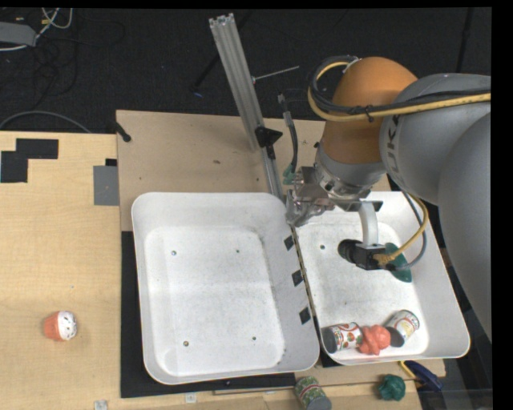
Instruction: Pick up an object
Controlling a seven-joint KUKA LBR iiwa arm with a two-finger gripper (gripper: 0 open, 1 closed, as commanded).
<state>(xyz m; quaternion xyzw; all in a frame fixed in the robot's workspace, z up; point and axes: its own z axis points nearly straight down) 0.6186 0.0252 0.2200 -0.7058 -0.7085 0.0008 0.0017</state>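
The gripper (307, 202) hangs over the far left corner of the right bin (449, 340), close to the wall it shares with the left bin (148, 240). Whether it is apart or together cannot be told, and nothing shows in its grasp.

The things to pick lie well apart from it, in a row along the near wall of the right bin: a red-labelled can (343, 336) on its side, an orange-red figure (373, 339) touching it, and a second can (403, 327) just beside that. A small teal lump (401, 272) sits mid-bin, toward the right. The left bin shows a speckled white floor. Black clips (293, 277) mark the seam between the two bins.

Both bins rest on a black mat (128, 336) on the pale wooden table (48, 256). On the table, far left, lies a small orange-and-white ball (60, 326); at the near edge, outside the bins, a dark can (309, 391) and a green lump (391, 387). A slanted aluminium rail (236, 72) rises behind the gripper — beyond it, dark floor with loose cables (48, 20)
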